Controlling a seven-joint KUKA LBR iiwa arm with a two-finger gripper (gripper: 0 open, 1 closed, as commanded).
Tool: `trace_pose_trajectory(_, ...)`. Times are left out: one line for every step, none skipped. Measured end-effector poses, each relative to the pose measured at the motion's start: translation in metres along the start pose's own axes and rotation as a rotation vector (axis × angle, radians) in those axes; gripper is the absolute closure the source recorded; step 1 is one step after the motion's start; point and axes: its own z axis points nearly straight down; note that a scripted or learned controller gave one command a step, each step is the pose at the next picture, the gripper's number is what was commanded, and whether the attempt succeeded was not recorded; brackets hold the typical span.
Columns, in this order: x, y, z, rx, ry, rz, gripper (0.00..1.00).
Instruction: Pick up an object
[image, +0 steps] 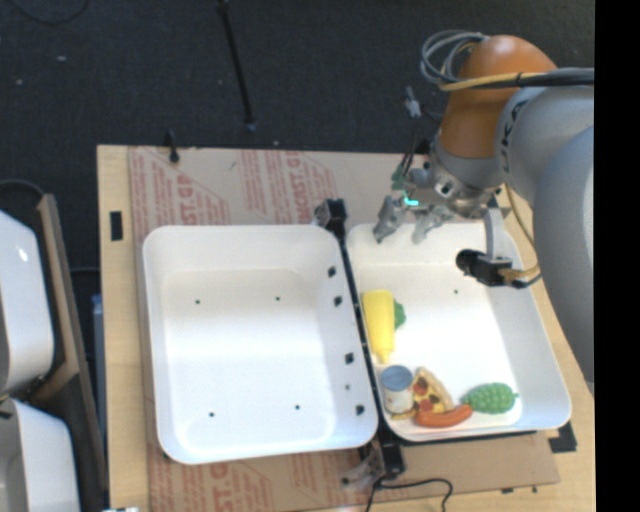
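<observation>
Yellow bottle (379, 322) lies in the right bin (530, 350), long axis running front to back. Gripper (405, 226) hangs over the far rim, fingers parted and holding nothing (bottle sits nearer the camera, slightly left).

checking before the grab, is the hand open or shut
Open: the hand hangs above the right bin's far edge, its two fingers apart, nothing between them.

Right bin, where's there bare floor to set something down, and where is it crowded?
In the right bin, bare floor runs from the far wall under the gripper to the right wall, beside the yellow bottle. The near edge is crowded: small can, pizza slice, red chili pepper and green knobbly toy. The left bin shows bare floor.
</observation>
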Motion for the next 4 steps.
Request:
trace_pose_trajectory(0.014, -0.060, -0.001, 0.000, 0.000, 0.001, 0.00)
trace_pose_trajectory(-0.020, -0.071, 0.071, 0.006, 0.000, 0.003, 0.00)
trace_pose_trajectory(-0.027, -0.091, 0.034, -0.003, -0.001, 0.001, 0.00)
trace_pose_trajectory(-0.018, -0.069, 0.103, 0.004, 0.000, 0.000, 0.00)
